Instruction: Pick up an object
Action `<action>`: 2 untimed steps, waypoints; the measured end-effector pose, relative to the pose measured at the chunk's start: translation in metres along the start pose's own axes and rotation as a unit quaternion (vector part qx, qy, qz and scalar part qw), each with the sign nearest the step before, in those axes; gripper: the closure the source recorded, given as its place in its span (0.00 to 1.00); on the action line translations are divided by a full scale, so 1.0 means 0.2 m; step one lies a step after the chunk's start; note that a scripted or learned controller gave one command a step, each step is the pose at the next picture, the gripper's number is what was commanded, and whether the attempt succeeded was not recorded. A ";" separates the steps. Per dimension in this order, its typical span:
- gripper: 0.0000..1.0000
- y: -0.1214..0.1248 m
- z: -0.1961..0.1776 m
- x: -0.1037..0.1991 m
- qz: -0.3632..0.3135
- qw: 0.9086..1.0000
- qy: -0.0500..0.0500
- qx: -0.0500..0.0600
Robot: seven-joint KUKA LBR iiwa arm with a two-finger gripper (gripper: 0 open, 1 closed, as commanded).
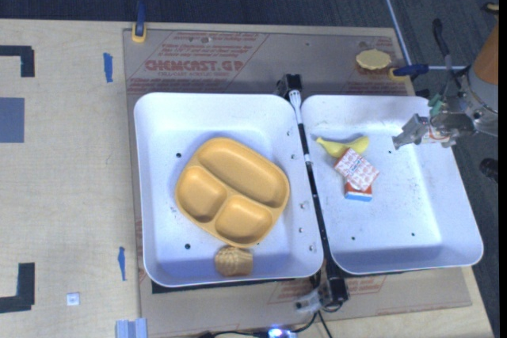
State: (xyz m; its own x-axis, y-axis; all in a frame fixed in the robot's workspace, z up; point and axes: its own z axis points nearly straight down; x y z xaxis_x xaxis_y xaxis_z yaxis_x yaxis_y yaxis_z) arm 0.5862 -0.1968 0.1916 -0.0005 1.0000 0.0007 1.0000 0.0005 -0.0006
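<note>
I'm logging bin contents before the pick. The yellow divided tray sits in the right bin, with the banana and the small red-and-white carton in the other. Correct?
Not quite. The camera view shows the yellow divided tray in the left bin. The banana and the small red-and-white carton lie in the right bin.

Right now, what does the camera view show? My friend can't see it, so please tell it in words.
A robot tool hangs over the right white bin, near a yellow banana and a small red and white box. The left white bin holds a yellow divided tray with a tan ball beside it.
</note>
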 end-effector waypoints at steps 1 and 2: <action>0.00 -0.16 0.48 -0.03 0.000 1.000 -0.001 -0.002; 0.00 -0.35 0.53 0.21 0.000 1.000 0.000 -0.001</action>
State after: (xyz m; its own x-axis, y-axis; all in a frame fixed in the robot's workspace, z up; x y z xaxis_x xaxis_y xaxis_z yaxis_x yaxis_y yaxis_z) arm 0.5166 -0.1558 0.0858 -0.0011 1.0000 0.0009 1.0000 0.0011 0.0015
